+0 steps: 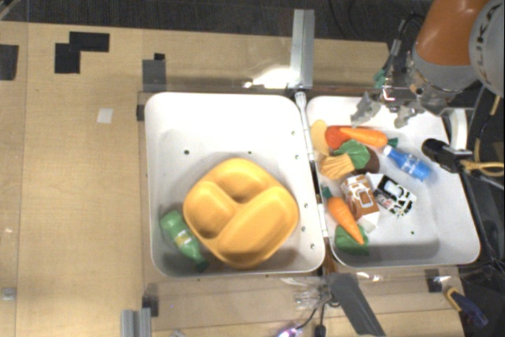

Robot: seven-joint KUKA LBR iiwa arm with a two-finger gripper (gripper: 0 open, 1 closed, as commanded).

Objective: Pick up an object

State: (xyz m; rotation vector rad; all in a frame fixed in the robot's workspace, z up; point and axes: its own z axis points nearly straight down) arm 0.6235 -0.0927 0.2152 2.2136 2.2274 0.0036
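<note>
While the gripper (384, 114) hangs above the far edge of the right bin (454, 237), its jaws stand apart with nothing between them, so the approach step seems in hand. Just below lies a carrot (361, 136) among other toys; next, I judge, it must descend over one

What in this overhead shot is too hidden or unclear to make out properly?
- Green bottle in the left bin: partly covered by the big yellow dish.
- Small printed box in the right bin: label too small to read.
- Gripper: blurred above the carrot.
</note>
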